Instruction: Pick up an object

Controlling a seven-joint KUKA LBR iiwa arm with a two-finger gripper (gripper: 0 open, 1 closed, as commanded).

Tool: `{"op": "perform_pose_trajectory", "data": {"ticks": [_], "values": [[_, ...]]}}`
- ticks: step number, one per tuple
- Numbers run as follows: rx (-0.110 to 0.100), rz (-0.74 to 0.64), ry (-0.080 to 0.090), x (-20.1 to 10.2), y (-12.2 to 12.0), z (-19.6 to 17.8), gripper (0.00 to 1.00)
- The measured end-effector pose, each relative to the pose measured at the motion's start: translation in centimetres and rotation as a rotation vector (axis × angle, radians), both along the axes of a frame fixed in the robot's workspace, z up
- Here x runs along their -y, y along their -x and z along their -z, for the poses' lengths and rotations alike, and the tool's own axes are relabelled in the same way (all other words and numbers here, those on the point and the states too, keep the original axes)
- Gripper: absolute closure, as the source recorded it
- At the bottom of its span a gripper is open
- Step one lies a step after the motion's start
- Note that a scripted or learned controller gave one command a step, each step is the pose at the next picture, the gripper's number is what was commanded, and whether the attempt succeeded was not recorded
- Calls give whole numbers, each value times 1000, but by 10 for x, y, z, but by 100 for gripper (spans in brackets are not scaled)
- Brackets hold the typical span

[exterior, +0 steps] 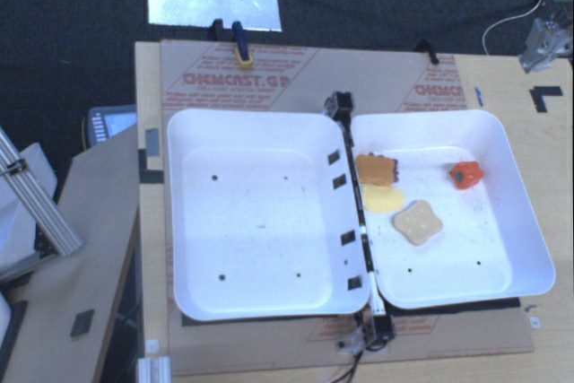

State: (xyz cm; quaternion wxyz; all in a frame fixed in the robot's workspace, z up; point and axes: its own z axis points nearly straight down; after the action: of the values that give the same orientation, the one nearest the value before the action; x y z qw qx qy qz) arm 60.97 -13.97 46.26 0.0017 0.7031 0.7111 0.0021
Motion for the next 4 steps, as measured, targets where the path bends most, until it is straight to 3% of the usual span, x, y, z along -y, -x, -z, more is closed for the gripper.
{"op": "perform_pose_trajectory", "data": {"ticks": [2, 3, 4], "values": [[-3, -2, -3, -182, -44, -4, 100], [-2, 0, -2, -252, -59, -8, 100], [-9, -5, -2, -365, -10, 34, 100]]}}
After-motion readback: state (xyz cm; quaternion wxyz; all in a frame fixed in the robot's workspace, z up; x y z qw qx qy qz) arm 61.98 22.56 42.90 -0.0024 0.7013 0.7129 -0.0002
